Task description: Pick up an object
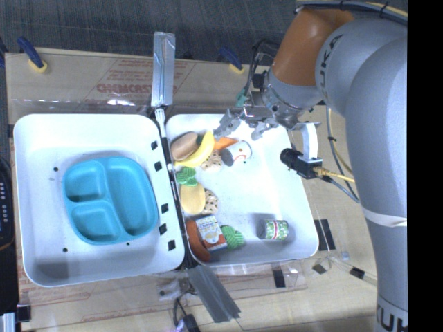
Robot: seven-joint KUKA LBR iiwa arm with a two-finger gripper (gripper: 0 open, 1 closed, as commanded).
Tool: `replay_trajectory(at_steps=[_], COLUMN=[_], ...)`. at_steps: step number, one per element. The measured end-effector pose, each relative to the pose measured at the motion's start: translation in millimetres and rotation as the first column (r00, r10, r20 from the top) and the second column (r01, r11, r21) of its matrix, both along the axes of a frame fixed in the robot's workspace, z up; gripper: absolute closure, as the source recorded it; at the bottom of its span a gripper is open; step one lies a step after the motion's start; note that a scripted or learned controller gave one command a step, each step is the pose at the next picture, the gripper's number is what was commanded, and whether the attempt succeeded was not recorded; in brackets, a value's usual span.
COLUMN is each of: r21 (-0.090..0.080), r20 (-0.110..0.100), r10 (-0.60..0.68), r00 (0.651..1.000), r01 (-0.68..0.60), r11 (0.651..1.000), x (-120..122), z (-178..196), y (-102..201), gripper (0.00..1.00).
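Grey arm's jaws (246, 124) hang spread open and empty over the right white bin (294, 185), just above the curved yellow toy banana (202, 149) lying at that bin's upper left corner

Arm reaches in from right — end effector (243, 124) fingers spread apart

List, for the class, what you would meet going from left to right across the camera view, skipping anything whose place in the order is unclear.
Blue divided plate → yellow banana → small green can → black part on the arm → grey arm.
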State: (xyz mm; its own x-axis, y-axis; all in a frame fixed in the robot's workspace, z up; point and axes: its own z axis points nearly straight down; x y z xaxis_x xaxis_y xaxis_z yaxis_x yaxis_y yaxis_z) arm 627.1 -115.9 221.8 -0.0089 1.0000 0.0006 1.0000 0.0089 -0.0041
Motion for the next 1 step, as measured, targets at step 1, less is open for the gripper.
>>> replay_trajectory(at_steps=[1], r21=[-0.001], r20=[-0.011], r10=[-0.123], r00=[0.992], r01=[0.123], r11=[0.992], x=[-49.0], z=[-125.0], y=[-50.5], gripper=[0.00])
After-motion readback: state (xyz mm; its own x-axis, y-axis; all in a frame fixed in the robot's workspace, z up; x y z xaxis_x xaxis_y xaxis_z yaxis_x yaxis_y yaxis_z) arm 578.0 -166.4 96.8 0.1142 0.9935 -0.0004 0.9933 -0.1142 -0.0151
